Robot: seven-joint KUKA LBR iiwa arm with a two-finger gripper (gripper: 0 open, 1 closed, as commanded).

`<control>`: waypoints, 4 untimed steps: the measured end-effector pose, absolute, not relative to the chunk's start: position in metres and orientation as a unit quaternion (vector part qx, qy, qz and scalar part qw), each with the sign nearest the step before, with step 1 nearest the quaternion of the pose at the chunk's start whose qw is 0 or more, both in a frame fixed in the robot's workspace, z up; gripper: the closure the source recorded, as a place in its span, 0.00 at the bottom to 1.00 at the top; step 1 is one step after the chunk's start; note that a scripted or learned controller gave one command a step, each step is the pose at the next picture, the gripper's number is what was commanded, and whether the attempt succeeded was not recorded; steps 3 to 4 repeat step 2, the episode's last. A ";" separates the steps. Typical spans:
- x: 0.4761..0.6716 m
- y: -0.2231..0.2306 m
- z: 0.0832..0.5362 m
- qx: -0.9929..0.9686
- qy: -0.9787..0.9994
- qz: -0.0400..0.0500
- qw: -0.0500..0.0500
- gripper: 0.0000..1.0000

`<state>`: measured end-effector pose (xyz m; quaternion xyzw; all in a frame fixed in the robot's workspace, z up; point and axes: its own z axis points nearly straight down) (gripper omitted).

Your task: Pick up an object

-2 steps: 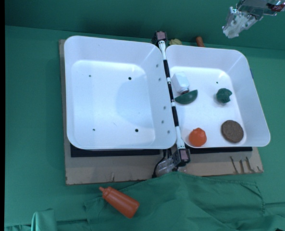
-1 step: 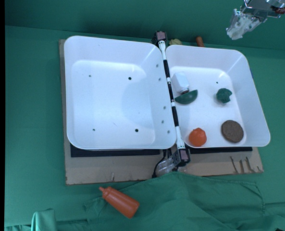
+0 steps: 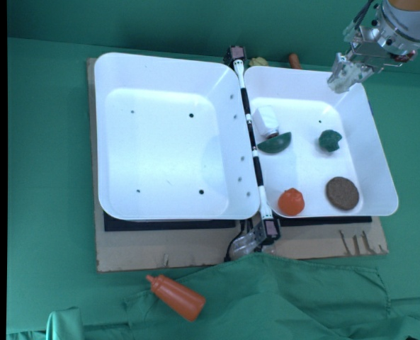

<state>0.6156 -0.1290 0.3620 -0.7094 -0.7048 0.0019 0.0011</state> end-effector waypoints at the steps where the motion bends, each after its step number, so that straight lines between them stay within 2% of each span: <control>1: 0.572 -0.102 0.344 -0.708 -0.706 0.000 0.000 1.00; 2: 0.591 -0.086 0.340 -0.707 -0.707 -0.002 -0.003 1.00; 4: 0.591 -0.086 0.340 -0.707 -0.707 -0.002 -0.003 1.00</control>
